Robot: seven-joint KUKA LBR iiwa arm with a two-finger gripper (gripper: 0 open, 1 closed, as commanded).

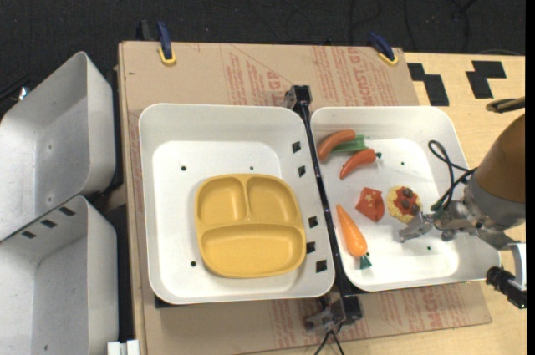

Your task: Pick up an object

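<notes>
Nothing is picked yet: I cannot tell the claw's state, hovering just right of the small yellow piece, carrot further left.

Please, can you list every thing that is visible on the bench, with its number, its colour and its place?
bins: 2, white, side by side on the board
divided tray: 1, yellow, three compartments, in the left bin
chili peppers: 2, red-orange with green stems, at the far left of the right bin, one behind the other
carrot: 1, orange with a green end, near the left wall of the right bin
red toy food piece: 1, red, middle of the right bin
toy food with toppings: 1, yellow with red and dark bits, just right of the red piece
board: 1, brown, under both bins
clamps: 2, blue and yellow, at the board's far edge
gripper: 1, grey, low in the right bin, beside the yellow toy food
</notes>
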